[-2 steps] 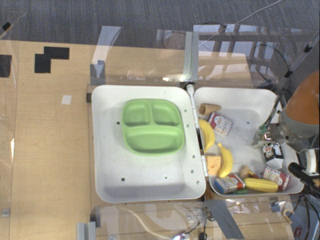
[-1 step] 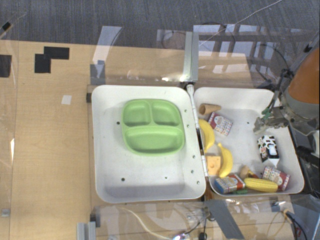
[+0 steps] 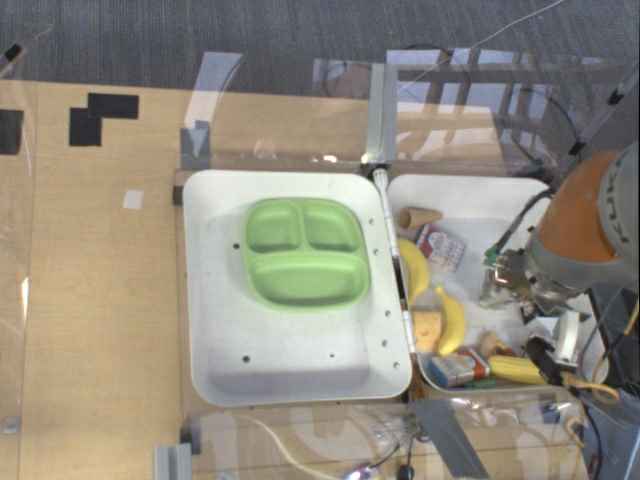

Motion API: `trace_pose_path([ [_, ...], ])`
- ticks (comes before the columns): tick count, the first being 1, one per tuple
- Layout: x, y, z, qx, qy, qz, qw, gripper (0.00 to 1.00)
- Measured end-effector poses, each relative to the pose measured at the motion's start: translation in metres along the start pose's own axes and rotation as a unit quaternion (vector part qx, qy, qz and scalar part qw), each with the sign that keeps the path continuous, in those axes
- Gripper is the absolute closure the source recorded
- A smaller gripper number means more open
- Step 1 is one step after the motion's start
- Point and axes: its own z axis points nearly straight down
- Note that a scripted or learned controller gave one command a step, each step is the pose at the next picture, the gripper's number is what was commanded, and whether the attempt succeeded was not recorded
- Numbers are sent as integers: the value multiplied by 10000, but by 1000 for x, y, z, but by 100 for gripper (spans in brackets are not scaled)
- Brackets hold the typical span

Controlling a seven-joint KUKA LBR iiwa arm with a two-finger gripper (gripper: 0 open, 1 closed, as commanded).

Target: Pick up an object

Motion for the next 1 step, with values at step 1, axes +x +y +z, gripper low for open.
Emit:
trace_pose_path([
  [1, -29, -6, 0, -16, 0, 152, 9999, 100],
])
